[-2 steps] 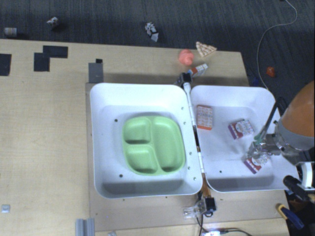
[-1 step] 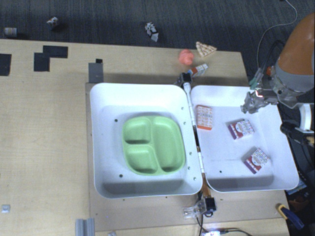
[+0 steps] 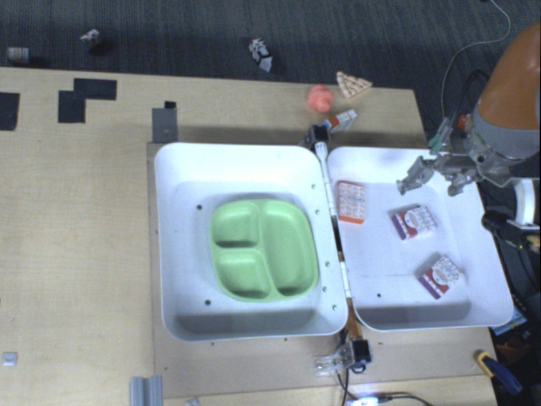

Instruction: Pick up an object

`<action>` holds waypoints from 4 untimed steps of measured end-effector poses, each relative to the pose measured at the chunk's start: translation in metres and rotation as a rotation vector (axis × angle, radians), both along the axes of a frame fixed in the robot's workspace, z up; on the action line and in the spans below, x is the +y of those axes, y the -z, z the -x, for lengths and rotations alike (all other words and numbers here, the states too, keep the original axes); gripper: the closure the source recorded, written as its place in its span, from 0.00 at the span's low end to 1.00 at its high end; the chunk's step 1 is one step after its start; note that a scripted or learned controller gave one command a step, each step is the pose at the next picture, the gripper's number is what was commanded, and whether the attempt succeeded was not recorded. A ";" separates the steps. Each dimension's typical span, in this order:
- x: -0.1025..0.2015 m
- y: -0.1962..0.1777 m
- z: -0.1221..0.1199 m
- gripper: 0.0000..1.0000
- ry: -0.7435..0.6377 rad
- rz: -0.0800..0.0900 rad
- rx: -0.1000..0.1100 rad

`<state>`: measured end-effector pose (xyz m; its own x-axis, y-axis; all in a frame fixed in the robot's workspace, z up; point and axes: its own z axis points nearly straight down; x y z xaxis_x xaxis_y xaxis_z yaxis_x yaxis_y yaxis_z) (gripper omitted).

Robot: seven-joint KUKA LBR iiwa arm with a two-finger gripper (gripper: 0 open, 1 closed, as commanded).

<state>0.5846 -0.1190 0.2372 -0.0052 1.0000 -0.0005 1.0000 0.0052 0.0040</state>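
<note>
Nearest us, a green tray (image 3: 264,249) sits in the left bin (image 3: 182,227). In the right bin (image 3: 482,303) we see three packets (image 3: 414,222), well apart. The gripper (image 3: 434,178) hovers over that bin's far right corner, fingers spread, pinching nothing.

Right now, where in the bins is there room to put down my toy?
Bare floor in the right bin: its near-left corner, beside the lower packet. Crowded: around the upper packets under the gripper. The green tray fills the left bin, leaving rim strips.
</note>
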 end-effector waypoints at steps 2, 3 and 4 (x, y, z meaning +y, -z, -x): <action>-0.017 0.150 0.089 0.00 0.005 0.003 -0.006; -0.017 0.139 0.088 1.00 0.004 0.004 -0.010; 0.120 0.035 -0.006 1.00 0.000 -0.002 0.001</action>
<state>0.5909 0.0012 0.2019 -0.0055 1.0000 0.0013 1.0000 0.0055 0.0034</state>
